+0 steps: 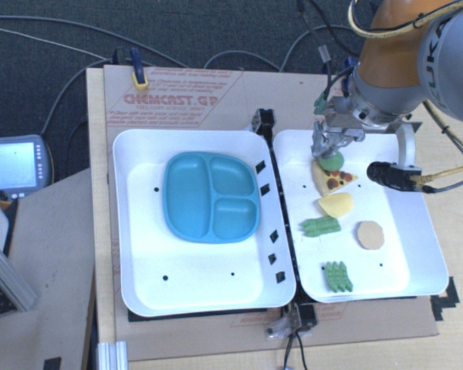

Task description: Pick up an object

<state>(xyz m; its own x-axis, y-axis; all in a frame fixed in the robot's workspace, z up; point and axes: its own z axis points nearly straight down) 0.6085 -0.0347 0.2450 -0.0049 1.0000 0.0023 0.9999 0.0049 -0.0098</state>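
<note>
Gripper (pixel 329 151), jaws' spread unreadable, low over green piece (pixel 331 162) beside pizza slice (pixel 333 179); nothing lifted yet.

We are seeing the grey KUKA arm (pixel 440 45) reaching in from the right, its orange band above the wrist, its two-finger gripper (pixel 328 154) pointing downward with fingers sitting close together.

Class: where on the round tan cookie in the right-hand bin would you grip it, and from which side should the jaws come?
Probably from straight above, closing across the middle of the tan cookie. It lies flat, so only its rim offers grip, and being round, any angle should work. Bare right bin floor surrounds it, leaving room.
</note>
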